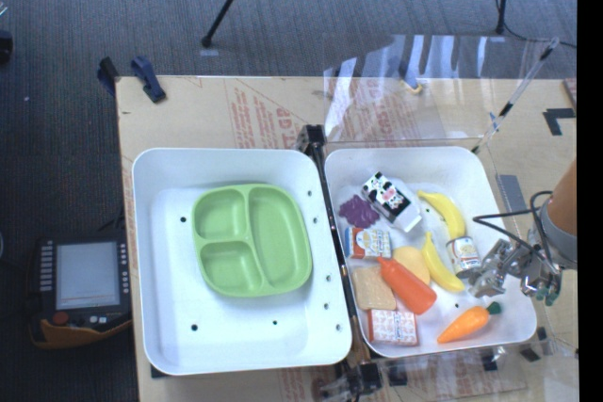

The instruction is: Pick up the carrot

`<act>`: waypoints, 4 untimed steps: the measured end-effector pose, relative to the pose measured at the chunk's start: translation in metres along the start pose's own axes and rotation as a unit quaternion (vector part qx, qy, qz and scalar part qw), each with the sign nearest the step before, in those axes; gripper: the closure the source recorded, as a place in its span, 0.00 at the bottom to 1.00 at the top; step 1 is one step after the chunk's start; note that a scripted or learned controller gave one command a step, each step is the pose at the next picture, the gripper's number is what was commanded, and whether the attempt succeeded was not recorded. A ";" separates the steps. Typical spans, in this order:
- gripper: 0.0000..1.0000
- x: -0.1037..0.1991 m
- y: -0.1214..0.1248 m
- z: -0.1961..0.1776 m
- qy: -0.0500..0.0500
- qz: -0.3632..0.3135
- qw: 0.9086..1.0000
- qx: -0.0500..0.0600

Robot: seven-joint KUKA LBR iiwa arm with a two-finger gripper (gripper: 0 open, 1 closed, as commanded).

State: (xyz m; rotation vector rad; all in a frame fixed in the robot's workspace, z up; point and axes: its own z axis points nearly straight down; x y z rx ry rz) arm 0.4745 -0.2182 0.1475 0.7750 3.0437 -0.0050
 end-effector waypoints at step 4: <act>0.00 0.033 0.066 0.030 0.001 -0.086 0.996 -0.003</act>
